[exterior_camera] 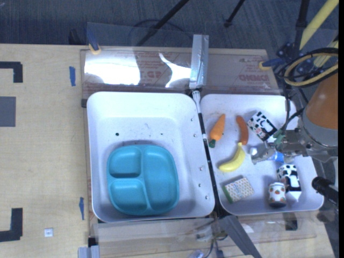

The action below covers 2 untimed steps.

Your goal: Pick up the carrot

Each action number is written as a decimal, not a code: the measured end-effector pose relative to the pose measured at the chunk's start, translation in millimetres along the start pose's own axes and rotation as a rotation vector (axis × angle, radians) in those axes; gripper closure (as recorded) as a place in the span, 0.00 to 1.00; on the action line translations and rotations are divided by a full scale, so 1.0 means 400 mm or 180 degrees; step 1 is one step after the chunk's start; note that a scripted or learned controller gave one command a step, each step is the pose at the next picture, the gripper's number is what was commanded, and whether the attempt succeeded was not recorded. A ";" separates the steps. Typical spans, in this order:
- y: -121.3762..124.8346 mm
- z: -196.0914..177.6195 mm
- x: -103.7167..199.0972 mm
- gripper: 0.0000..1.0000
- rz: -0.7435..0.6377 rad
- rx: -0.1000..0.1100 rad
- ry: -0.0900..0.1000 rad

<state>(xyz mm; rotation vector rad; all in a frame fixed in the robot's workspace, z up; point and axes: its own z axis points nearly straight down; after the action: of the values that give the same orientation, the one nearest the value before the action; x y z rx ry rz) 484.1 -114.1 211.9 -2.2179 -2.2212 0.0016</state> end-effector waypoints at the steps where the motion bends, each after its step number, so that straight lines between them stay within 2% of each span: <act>1: -0.013 0.162 0.051 0.00 -0.0008 -0.0001 -0.0001; 2: 0.124 -0.033 -0.123 0.00 -0.0209 -0.0013 -0.0007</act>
<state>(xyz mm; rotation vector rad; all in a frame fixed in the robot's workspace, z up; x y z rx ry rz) 533.8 -163.3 224.8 -2.1470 -2.2960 -0.0008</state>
